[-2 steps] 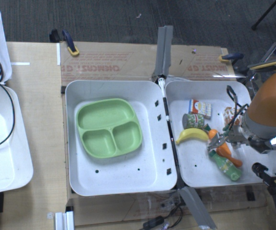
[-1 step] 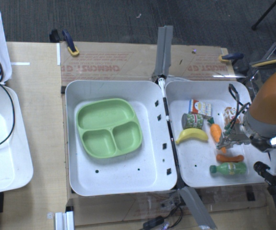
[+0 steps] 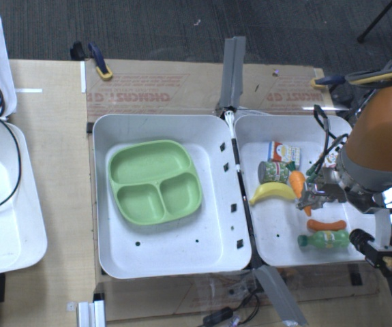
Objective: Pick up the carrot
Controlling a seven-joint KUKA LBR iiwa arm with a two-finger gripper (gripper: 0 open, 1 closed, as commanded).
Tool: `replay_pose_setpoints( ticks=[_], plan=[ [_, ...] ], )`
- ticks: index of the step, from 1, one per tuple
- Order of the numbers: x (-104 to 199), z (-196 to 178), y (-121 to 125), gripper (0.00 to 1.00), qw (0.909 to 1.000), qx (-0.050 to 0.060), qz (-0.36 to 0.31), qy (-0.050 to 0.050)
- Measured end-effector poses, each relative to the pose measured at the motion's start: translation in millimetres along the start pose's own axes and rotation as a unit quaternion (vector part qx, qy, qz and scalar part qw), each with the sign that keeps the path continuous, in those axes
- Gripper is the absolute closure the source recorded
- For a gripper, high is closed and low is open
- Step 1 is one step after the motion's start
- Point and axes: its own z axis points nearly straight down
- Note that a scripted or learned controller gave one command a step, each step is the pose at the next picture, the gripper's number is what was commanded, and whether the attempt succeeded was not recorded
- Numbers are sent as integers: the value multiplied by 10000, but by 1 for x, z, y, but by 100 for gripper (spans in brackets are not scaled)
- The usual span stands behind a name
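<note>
Left bin (image 3: pixel 114 251): one light green plate (image 3: pixel 156 181) with three compartments, lying flat left of the bin's centre.

Bench (image 3: pixel 46 87), far side: brown cardboard sheet (image 3: pixel 148 90) with red print, reversed and too faint to read; a blue-and-yellow clamp (image 3: pixel 99 63) at its far left.

Right bin (image 3: pixel 277 244), left to right: a yellow banana (image 3: pixel 273 193); a green-labelled can (image 3: pixel 275 172) just beyond it; a small carton (image 3: pixel 283 152) with red, blue and yellow print, wording illegible; the carrot (image 3: pixel 296 182), orange, just right of the can and touching the banana's right end; a red sausage (image 3: pixel 326 225) and, nearer, a green bottle (image 3: pixel 325 240).

Gripper (image 3: pixel 309 201): just right of the carrot, low over the bin floor; whether spread or pressed together cannot be told.
</note>
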Motion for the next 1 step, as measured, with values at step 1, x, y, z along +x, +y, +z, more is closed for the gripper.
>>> replay_pose_setpoints(
  ticks=[1],
  plan=[
    [-4, 100, 37, 100, 9996, 9, 267, 1]
  ],
)
